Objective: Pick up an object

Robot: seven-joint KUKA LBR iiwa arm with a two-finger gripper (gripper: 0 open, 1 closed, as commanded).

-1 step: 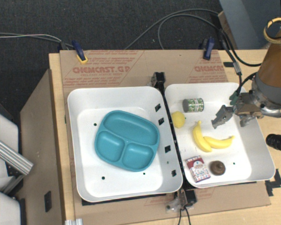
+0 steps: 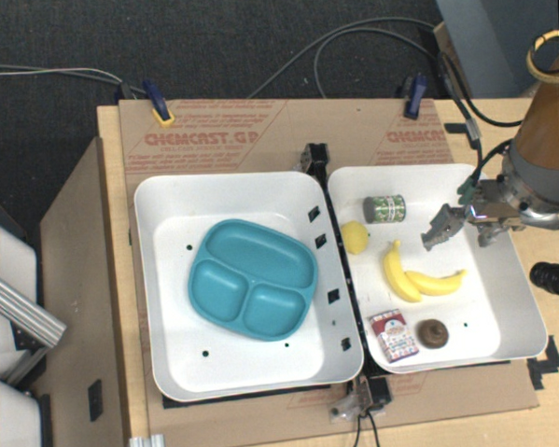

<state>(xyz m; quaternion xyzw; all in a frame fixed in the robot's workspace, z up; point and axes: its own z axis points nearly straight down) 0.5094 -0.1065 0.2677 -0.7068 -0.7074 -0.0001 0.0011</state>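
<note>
The right bin [image 2: 509,332] holds a small green can [image 2: 384,209] lying on its side, a yellow lemon [image 2: 355,237], two yellow bananas [image 2: 415,276], a red and white box [image 2: 394,336] and a brown round piece [image 2: 434,332]. My gripper [image 2: 464,231] hangs over the upper right part of this bin, to the right of the can and above the bananas. Its two grey fingers [image 2: 439,230] are spread apart, open, with nothing between them.
A teal divided plate [image 2: 252,278] lies in the left bin [image 2: 160,271]. A black divider with clips [image 2: 333,262] runs between the bins. Blue clamps [image 2: 159,103] hold the cardboard base at the back, and cables cross the dark floor behind.
</note>
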